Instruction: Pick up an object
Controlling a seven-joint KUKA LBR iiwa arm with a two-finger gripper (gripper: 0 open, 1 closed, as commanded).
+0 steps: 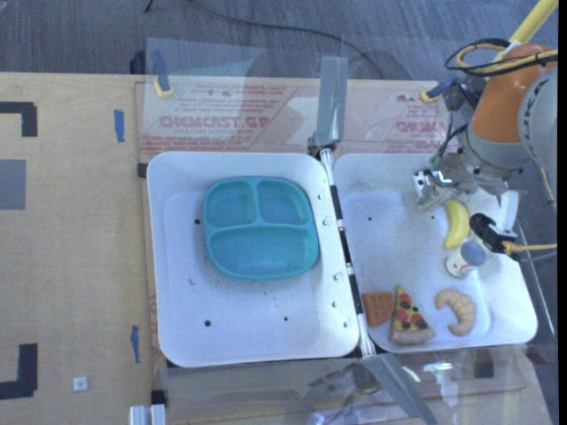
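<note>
Banana (456,224) lies in the right bin (381,193), far from the other toys, with the gripper (431,187) just beside it, apparently positioned for pickup; finger state cannot be told.

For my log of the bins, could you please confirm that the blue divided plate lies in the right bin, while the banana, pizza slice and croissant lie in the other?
Not quite: the camera view shows the plate in the left bin, by itself. The banana, pizza slice and croissant lie in the right bin.
</note>
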